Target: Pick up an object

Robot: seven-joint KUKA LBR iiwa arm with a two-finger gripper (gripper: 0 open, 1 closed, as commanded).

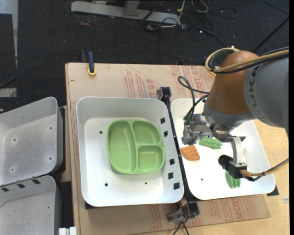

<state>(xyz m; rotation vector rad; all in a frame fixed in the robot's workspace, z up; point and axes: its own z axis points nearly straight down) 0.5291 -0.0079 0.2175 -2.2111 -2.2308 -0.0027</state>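
Camera view looked down at a slant on a brown board bench top (124, 78) printed with faint red lettering, standing on a dark speckled floor strewn with black cables (202, 13). A yellow clamp (92, 69) gripped the board's far left edge, and two spare white trays (27, 137) lay off to the left. On the bench we saw two shallow white bins side by side. The left white bin (92, 183) held a pale green plastic plate with three compartments (136, 147), lying flat near its middle.

The right white bin (257, 183) held the small things. We noted a flat orange wedge-shaped piece (190, 153) near its left wall, its long axis running roughly left to right with a slight downward slant to the right. Just beyond it lay a green leaf-like toy piece (211, 143), also stretched across the bin, partly under the arm. A second green ribbed piece (233, 180) lay nearer the front, its long axis running front to back.

The grey arm with its orange band (232, 82) hung over the right bin. Its two-finger gripper (190, 135) sat just above the orange wedge; we could not tell how its fingers stood, and nothing showed between them.
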